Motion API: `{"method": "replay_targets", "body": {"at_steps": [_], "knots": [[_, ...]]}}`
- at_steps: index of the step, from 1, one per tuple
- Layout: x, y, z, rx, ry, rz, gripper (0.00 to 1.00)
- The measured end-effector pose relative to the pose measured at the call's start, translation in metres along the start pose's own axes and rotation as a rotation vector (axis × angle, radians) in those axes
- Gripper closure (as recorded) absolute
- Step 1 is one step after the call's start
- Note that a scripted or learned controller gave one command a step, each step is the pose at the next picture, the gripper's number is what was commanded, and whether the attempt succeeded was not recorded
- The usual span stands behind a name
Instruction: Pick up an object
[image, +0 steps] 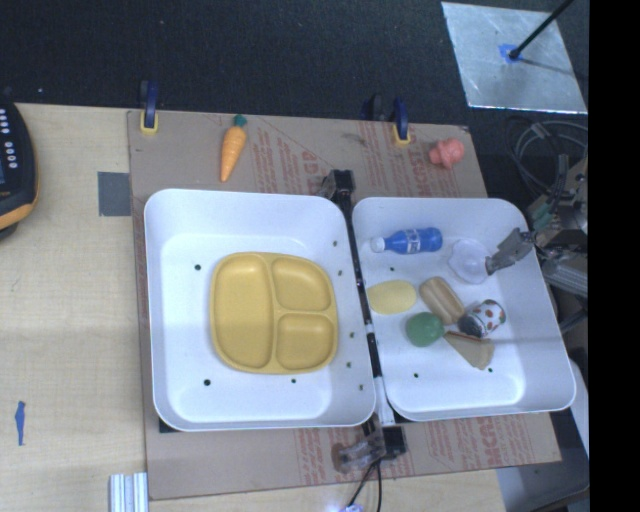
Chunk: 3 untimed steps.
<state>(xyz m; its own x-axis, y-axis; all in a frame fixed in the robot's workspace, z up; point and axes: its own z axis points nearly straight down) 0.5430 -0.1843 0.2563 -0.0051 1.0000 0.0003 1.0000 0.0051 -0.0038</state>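
Tan bench with 2 white bins, dark floor behind.

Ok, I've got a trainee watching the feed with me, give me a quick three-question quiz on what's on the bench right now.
1. True or false: the yellow tray lies in the right bin.
2. Which lies outside both bins? A) blue bottle B) carrot C) green ball
3. Fill in: the gripper reaches over the ____ bin's far right corner.

Key
1. False: it lies in the left bin.
2. B: the carrot lies on the cardboard behind the left bin.
3. right
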Motion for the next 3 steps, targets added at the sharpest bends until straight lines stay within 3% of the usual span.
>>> {"method": "replay_targets", "body": {"at_steps": [1,2,3], "knots": [[-0.011,-0.014,0.143,0.010,0.002,0.001,0.00],[-0.013,-0.011,0.125,-0.002,-0.002,0.000,1.00],[0.055,0.007,0.153,-0.001,0.002,-0.007,1.00]]}}
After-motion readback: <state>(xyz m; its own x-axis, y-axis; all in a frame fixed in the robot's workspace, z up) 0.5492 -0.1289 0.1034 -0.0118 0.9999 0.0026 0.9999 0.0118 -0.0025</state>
